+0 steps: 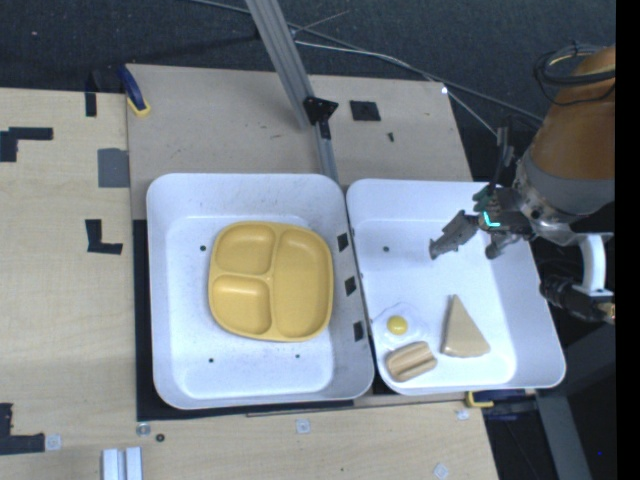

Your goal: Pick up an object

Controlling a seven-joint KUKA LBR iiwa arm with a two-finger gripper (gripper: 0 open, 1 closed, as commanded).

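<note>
Gripper (468,243) hangs w/ fingers spread, nothing btwn them, over far part of right bin (520,298); wedge (463,331), roll (409,360) & yellow bit (397,325) lie nearer, prob next targets; yellow tray (270,279) in left bin

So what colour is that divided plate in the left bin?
Yellow, a plain mustard shade. The divided plate shows clearly in the camera view.
</note>
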